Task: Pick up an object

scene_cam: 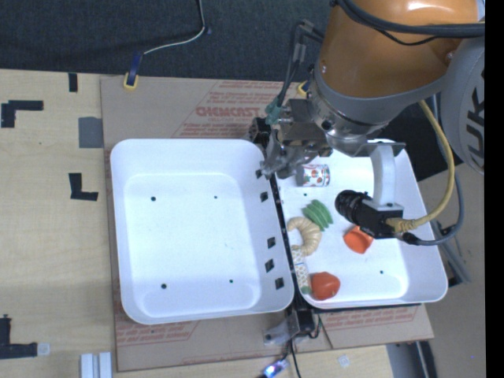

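My gripper (277, 157) hangs low over the right bin's (417, 290) left wall, near its far corner. Its dark body hides what is beneath it. Just to its right lies a small white can with a red label (316, 176). Nearer the camera along the left side of this bin lie a green piece (318, 213), a beige curled pastry-like piece (305, 235) and a red piece (324, 285). An orange piece (357, 240) sits mid-bin.
The left bin (126, 172) stands beside the right one, their walls touching. A black cylinder with a yellow cable (361, 209) hangs from the arm over the right bin, above the orange piece. The arm's big orange band (394, 30) covers the bin's far right.
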Robot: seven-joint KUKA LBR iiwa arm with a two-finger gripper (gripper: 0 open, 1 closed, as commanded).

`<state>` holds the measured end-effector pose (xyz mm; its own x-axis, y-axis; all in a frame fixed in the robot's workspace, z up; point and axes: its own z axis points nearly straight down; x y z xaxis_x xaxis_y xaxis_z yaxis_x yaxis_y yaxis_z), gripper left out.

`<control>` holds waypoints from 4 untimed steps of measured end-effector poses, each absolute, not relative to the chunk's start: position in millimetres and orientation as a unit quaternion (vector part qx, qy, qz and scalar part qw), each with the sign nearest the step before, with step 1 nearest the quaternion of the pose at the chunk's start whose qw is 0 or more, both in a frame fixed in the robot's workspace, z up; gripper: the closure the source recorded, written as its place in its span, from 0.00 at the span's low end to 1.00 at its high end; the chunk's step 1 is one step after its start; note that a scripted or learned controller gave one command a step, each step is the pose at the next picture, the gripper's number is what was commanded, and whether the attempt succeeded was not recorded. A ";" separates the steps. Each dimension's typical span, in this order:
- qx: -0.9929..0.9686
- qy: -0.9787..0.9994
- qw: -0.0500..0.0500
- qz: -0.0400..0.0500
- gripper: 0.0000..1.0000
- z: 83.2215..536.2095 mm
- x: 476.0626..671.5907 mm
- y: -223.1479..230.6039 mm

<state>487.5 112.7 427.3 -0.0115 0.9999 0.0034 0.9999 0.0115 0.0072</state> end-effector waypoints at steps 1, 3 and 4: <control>0.706 0.709 0.003 0.005 1.00 541.2 483.8 116.7; 0.707 0.707 0.000 -0.001 1.00 534.5 483.8 71.3; 0.707 0.707 -0.001 -0.002 1.00 487.2 507.0 84.7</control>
